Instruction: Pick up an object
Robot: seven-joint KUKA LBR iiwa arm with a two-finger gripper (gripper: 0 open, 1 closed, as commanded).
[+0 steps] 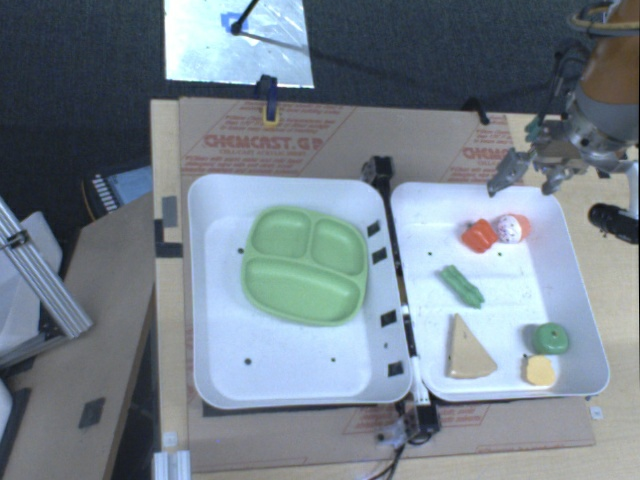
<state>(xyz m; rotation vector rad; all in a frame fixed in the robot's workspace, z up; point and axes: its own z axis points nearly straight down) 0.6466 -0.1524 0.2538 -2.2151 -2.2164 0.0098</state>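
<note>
The right bin (580, 268) holds several toy foods: an orange-red piece (479, 235), a white and pink ball (511, 228), a green pod (463, 284), a tan wedge (467, 349), a green round piece (550, 339) and a small yellow piece (540, 371). My gripper (530, 173) hangs above the bin's far rim, behind the orange piece and the ball, clear of both. Its two fingers stand apart with nothing between them.
The left bin (215, 358) holds a green divided plate (304, 265). A black clamp (380, 169) sits where the bins meet at the back. A shiny sheet (238, 28) lies on the dark floor beyond the bench.
</note>
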